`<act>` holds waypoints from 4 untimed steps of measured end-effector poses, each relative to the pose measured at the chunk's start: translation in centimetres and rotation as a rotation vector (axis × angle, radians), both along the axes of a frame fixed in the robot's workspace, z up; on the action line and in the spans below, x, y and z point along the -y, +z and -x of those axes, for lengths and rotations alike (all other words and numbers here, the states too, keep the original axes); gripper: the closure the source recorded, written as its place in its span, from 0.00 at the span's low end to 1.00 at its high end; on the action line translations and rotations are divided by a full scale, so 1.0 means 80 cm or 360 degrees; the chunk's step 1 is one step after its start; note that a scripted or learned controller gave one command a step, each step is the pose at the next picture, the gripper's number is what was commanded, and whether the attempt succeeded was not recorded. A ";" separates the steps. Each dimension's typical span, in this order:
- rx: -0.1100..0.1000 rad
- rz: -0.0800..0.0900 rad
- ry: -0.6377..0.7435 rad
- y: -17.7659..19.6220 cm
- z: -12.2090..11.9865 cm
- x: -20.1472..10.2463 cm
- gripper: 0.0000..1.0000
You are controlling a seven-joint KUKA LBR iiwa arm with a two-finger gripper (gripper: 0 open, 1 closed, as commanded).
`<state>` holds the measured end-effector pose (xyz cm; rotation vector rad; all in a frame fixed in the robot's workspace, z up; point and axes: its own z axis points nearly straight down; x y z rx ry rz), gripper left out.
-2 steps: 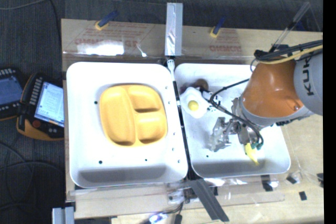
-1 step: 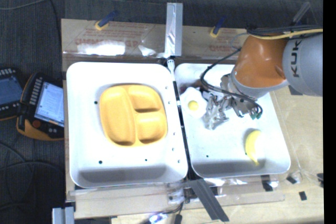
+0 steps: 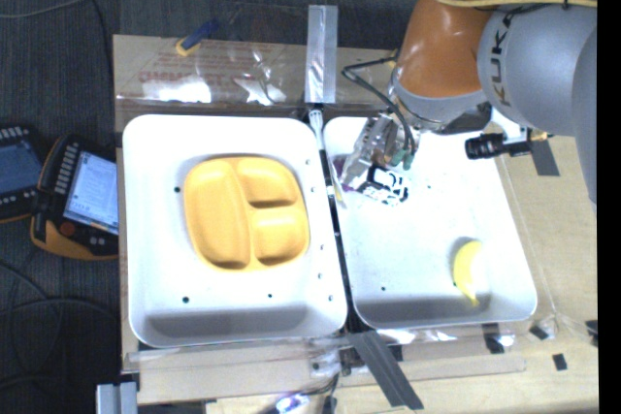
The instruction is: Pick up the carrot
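Where the gripper (image 3: 374, 165) is: low in the far left corner of the right bin (image 3: 437, 228), close to the wall it shares with the left bin (image 3: 155, 286).
Arm (image 3: 524, 53): reaches in from the right, its orange band above that same corner.
Grip: whether it is apart, together or clamped on something, I cannot tell; the tool is a small blurred tangle here.
Under the gripper: a small dark-and-pale thing (image 3: 390, 189) with a touch of green, touching or just beside the tool tip. It is too blurred to name.
Carrot: I cannot pick it out with any certainty. My guess is that it lies at or under the gripper in that corner, hidden by the tool.
Yellow piece (image 3: 467, 269): curved, near the right bin's near right corner and well apart from the gripper. By its colour it looks more like a banana than a carrot.
Plate (image 3: 247, 213): yellow, with three compartments, in the middle of the left bin. It plays no part in this task.
Step in hand: judged from the low pose, the reach-and-grasp stage, with no lift made yet.
Progress: early to middle, since no hold on the carrot can be confirmed.
Next move calls for: a firm close on the target, then a straight rise clear of the shared wall, which is tight on the left.
Risk: crowding in the corner could make the grasp close on nothing or nudge the thing against the wall.
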<state>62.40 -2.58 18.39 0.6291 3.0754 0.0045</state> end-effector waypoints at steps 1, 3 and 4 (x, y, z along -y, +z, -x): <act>0.0003 0.0005 0.0663 0.034 0.000 0.053 1.00; 0.0004 0.0006 0.0903 0.001 -0.040 -0.014 1.00; 0.0010 0.0003 0.2017 0.001 -0.056 -0.033 1.00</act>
